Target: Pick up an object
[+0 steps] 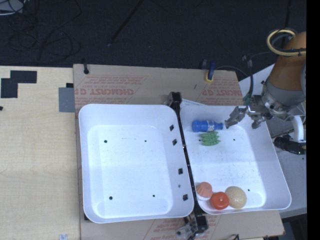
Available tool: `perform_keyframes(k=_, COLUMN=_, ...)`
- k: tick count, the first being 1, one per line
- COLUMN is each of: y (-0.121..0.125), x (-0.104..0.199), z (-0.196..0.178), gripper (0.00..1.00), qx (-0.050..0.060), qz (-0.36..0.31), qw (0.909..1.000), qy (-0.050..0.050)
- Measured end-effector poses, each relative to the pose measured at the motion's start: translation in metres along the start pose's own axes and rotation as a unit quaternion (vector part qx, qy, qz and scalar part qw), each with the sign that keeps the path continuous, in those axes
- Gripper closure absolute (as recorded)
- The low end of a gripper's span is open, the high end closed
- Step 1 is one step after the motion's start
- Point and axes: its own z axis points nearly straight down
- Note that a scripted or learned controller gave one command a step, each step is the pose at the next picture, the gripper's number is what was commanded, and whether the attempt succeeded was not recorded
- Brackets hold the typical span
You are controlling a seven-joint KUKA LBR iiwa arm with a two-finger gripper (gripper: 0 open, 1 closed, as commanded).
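In the right bin [270,149] a blue bottle [205,126] lies on its side near the far wall. A small green toy [210,139] sits just in front of it. My gripper [245,121] hangs over the bin's far right corner, to the right of the bottle, open with nothing between its fingers. One fingertip [233,119] points toward the bottle's cap. In the near left corner of the same bin lie a pink piece [203,189], a red ball [219,200] and a beige ball [236,196], close together.
The left bin [85,134] adjoins the right one along a black divider [181,149]. Both stand on a cardboard sheet [125,84]. Cables and a black fitting [290,144] lie off the right bin's right edge, under the arm.
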Motion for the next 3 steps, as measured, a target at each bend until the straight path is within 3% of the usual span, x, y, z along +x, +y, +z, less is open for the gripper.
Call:
perform_keyframes(k=1, y=0.028, x=0.024, z=-0.115, gripper=0.00, qx=-0.007, qz=-0.002, qw=1.0000, qy=-0.002)
perform_keyframes(k=2, y=-0.003, x=0.006, z=-0.184, gripper=0.00, qx=-0.004, qz=0.001, qw=1.0000, qy=-0.002)
perform_keyframes(k=3, y=0.014, x=-0.022, z=-0.161, gripper=0.00, qx=0.000, qz=0.001, qw=1.0000, qy=-0.001)
